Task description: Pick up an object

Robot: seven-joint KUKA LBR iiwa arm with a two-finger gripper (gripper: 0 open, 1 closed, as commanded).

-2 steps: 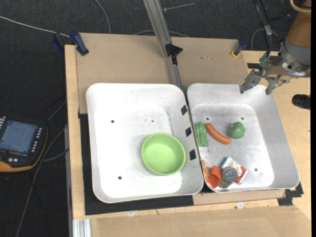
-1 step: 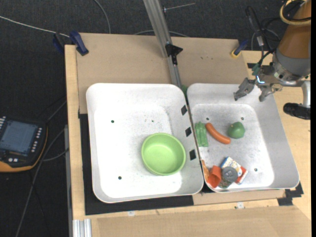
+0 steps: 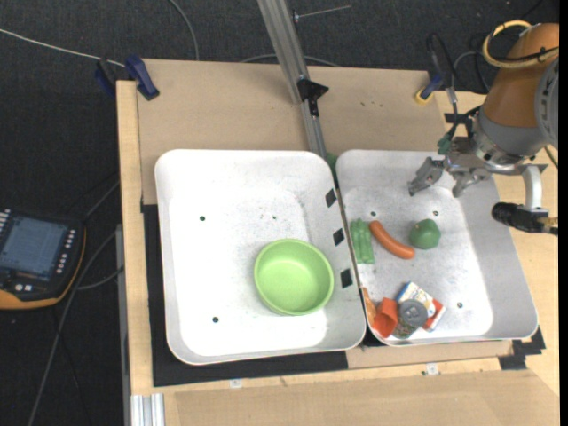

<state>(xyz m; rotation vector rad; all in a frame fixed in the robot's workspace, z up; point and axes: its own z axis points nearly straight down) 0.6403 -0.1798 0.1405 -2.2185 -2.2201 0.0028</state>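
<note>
Nothing is picked up yet; the hand (image 3: 446, 178) hangs spread and bare at the right bin's (image 3: 506, 278) twelve o'clock. The green ball (image 3: 425, 234) and carrot (image 3: 391, 240) lie toward six o'clock of it; reaching, closing and lifting all remain.

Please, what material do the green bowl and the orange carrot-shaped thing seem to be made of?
The green bowl looks like matte plastic: uniform colour, soft sheen on its rim. The carrot-shaped thing is probably smooth toy plastic, judging by its even orange surface; it could also be rubber.
</note>
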